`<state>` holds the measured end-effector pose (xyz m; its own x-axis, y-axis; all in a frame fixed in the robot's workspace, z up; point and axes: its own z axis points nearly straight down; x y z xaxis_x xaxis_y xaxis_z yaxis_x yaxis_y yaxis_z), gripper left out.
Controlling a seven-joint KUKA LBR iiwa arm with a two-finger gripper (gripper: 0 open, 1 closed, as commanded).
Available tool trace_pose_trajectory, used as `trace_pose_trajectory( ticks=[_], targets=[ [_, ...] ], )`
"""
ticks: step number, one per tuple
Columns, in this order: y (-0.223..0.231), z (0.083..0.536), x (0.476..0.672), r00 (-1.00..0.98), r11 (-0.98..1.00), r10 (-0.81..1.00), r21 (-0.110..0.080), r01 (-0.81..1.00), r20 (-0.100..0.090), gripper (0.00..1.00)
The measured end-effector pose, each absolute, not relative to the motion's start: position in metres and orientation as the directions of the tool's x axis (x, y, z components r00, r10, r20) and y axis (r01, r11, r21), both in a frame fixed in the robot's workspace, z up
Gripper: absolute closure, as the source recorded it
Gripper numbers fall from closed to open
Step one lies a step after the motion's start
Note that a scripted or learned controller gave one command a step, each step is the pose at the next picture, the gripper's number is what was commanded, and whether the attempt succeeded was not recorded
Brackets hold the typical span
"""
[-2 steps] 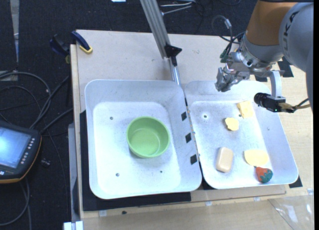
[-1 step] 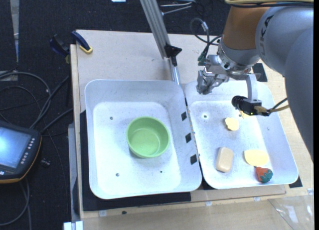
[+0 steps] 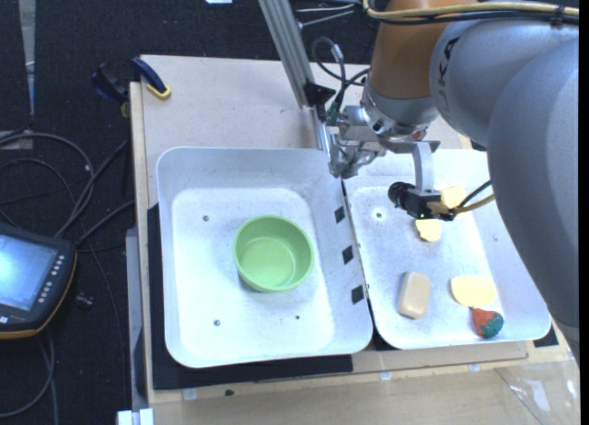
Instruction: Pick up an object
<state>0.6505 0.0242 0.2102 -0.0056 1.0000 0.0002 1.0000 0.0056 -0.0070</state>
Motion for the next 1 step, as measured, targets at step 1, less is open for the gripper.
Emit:
trace_pose_trajectory(
  ticks=[1],
  targets=[
    [0.0851, 0.2214, 0.6458, -0.006, 0.006, 1.000, -0.006, 1.000, 0.000, 1.00]
  ],
)
